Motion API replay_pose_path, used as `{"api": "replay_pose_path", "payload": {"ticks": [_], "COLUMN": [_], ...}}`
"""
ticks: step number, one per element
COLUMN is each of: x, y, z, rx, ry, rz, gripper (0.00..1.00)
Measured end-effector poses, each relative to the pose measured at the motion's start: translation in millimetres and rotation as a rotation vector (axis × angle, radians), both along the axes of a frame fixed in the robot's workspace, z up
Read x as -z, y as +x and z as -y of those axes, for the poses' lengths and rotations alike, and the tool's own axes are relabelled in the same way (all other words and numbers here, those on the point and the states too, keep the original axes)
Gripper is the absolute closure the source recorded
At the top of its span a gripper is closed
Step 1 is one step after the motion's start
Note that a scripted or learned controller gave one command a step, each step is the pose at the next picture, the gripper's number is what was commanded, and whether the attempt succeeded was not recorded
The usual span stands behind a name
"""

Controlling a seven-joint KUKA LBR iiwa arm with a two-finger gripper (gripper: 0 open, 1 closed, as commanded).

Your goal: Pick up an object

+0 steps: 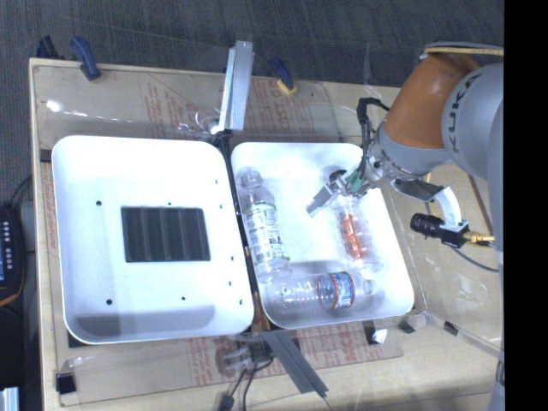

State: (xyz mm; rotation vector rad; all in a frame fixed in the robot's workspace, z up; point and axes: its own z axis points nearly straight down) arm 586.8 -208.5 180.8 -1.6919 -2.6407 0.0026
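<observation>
Little here reads clearly. The arm (479, 101) bears large dark letters on its grey casing at the right edge; "KU" can be made out, the rest cut off. Red print runs in rows along the counter (154, 92) around the bins, too small and blurred to read. The bottles' labels (341, 289) show colour but no legible words.

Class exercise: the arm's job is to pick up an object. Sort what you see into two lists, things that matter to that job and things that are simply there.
Matters to the job:
gripper
orange-tinted bottle
tall clear bottle
clear bottle lying across
right bin

Simply there:
left bin
dark grille
blue clamps
</observation>
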Motion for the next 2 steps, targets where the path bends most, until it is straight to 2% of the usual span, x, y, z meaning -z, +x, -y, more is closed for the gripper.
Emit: {"api": "replay_pose_path", "payload": {"ticks": [1, 2], "x": [-5.4, -36.9], "y": [-18.3, -29.6], "z": [0.3, -11.9], "rx": [-0.039, -0.035], "ry": [0.0, -0.002], "rz": [0.002, 0.006], "gripper": [0.0, 0.0]}}
